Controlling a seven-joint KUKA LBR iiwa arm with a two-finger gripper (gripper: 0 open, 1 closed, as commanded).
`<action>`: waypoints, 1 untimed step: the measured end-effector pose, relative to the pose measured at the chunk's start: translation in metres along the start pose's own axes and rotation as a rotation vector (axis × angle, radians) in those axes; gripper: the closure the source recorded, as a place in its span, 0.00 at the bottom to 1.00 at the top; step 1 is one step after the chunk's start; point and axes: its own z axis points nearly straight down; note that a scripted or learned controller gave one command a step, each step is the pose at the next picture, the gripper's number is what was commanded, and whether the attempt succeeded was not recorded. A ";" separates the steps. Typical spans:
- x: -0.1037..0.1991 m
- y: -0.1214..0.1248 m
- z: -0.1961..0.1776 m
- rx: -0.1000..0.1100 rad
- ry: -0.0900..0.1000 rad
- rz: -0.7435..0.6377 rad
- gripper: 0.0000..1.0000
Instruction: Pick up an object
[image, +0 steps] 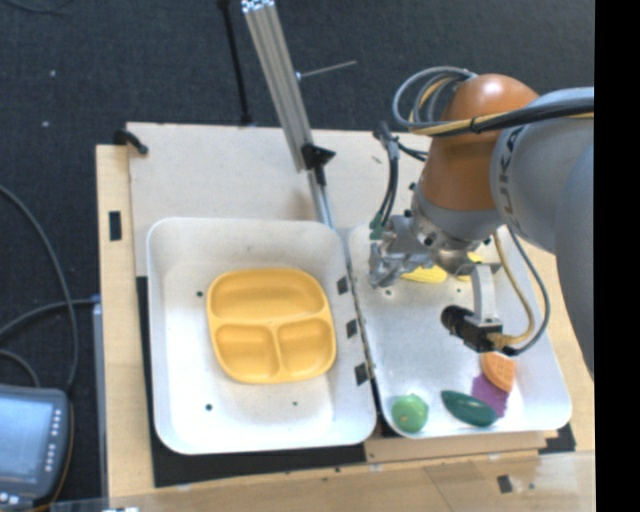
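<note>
We see the grey two-finger gripper low over the right shallow white plastic bin, at its far-left corner; whether the jaws are open we cannot tell. Candidates sit along that bin's near edge: round green fruit, dark-green oblong piece, orange piece. We should centre over one, clear of the wall.

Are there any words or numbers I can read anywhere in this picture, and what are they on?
None can be read.
The grey screen device at the lower left shows nothing legible.
The yellow tray, the white bins and the arm carry no visible writing.
</note>
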 end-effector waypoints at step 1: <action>0.050 0.016 -0.010 0.000 0.000 0.001 1.00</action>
